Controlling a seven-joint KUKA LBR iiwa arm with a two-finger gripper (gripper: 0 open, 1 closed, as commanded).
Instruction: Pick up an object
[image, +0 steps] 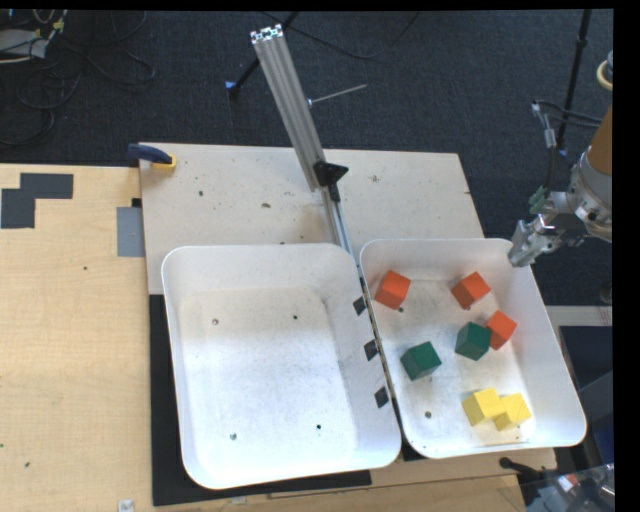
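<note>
The right bin (560, 400) holds several blocks. Three are orange: one (393, 289) at the upper left, one (470, 290) at the upper middle, one (500, 328) further right. Two green blocks lie lower down, one (421, 360) near the middle and one (472, 341) touching the right orange block. A yellow piece (496, 408) lies near the front. My gripper (527, 243) hangs over the bin's upper right corner, above and right of the blocks, with nothing seen between its fingers.
The left bin (185, 300) stands beside the right one, black clips (371, 350) joining them. A slanted aluminium bar (296, 110) rises behind the bins. A blue and yellow clamp (152, 156) lies at the board's back left corner.
</note>
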